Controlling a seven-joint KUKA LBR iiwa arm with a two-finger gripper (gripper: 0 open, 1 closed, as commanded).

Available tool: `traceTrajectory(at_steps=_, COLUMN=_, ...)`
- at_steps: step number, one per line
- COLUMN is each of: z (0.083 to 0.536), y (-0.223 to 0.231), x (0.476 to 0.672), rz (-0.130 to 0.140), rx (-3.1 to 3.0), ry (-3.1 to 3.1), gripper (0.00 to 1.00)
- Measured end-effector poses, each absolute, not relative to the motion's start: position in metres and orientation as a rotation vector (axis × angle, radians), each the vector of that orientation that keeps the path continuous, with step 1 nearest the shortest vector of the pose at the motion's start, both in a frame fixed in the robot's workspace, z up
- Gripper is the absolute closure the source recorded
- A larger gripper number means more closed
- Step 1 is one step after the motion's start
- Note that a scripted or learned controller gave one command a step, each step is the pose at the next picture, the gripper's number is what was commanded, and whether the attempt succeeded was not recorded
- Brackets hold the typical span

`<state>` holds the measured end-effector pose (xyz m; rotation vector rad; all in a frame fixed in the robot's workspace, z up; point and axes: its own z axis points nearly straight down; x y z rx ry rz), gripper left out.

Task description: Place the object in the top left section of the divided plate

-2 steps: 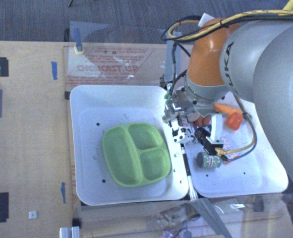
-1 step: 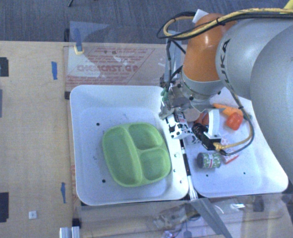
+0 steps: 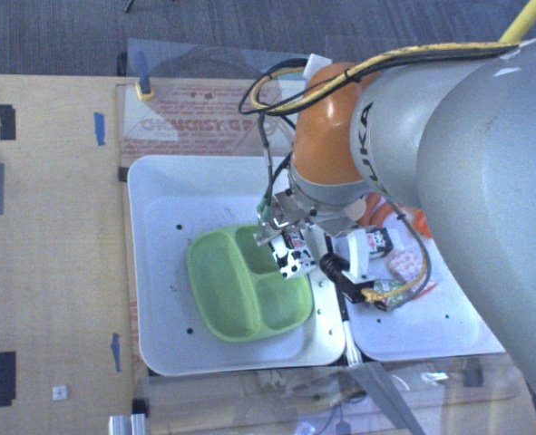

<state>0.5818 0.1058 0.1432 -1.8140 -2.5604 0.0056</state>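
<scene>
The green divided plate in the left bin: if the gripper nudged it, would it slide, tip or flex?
The green divided plate lies low and flat on the left bin, so it probably slides, not tips. Its moulded ridges suggest stiffness. It looks like light plastic, easily shifted by the gripper above its edge.

The grey arm (image 3: 467, 179) is seen reaching in from the right, its broad body spread above and to the right of the claw. The orange band (image 3: 326, 139) is set directly above the claw, with the grey wrist (image 3: 326, 193) mounted just beneath it. The gripper (image 3: 287, 254) is pointed downward at the lower end of the wrist. A yellow cable (image 3: 404, 57) is carried along the arm's upper side, and loops of wire (image 3: 268, 93) are hung beside the band, up and left of the claw.
</scene>
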Motion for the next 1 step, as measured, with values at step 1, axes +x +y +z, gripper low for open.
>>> traceTrajectory(at_steps=1, z=0.1839, y=0.0225, x=0.6236, rz=0.002, rx=-2.057, ry=-2.376, gripper=1.00)
